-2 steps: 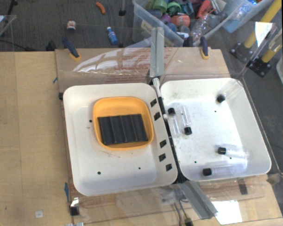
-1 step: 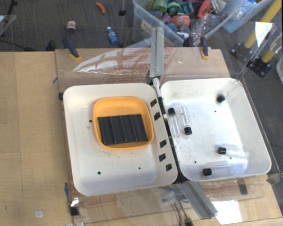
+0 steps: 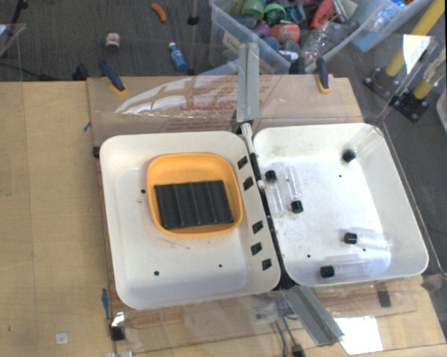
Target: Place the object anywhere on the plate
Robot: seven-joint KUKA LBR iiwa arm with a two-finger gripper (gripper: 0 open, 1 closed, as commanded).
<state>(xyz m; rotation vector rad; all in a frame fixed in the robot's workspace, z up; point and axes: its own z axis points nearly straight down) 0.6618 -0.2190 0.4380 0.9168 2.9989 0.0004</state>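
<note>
You cannot tell the end effector's state at this moment, so take no grasp as given. Start from the right bin (image 3: 321, 145). Four clear capped tubes lie loose on its floor: one (image 3: 290, 188) near the edge shared with the other bin, one (image 3: 361, 141) toward the far right corner, and two (image 3: 366, 241) (image 3: 351, 268) along the near edge. In the left bin (image 3: 139, 276) the orange plate (image 3: 159, 173) sits toward the far edge. A black ribbed block (image 3: 194, 204) lies flat inside its rim. If that block is your object, the placing looks done. If a tube is meant, nothing has started, and picking, carrying across and setting down all remain. Both bins rest on the table (image 3: 42, 217).
</note>
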